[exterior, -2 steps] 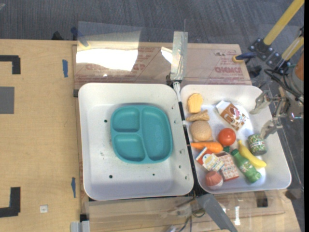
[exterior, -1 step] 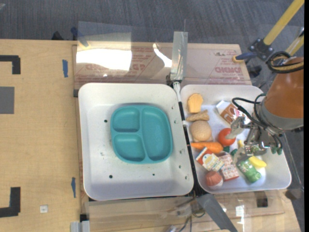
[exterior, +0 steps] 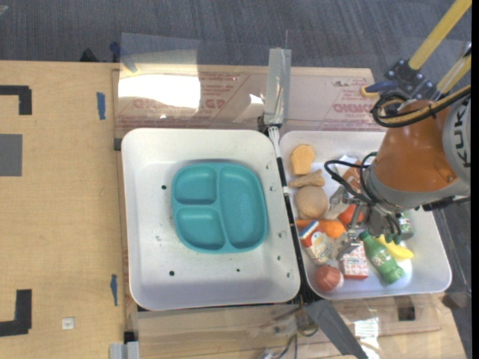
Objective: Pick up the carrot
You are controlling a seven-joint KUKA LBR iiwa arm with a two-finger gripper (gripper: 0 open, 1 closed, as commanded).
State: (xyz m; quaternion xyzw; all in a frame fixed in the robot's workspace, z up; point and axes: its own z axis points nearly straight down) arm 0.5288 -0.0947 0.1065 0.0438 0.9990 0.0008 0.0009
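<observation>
Jaws: mine, on my gripper (exterior: 358, 217), sit low in the right bin (exterior: 434, 271), crowded by toy food; whether they are spread or pinching I cannot tell. Carrot (exterior: 346, 217): just beside them, mid-bin, above a green bottle (exterior: 383, 260) near the front edge. Left bin (exterior: 142, 223): a teal divided plate (exterior: 221, 206) at its centre, bare rim all round. Bench (exterior: 52, 200): plain wood.
</observation>
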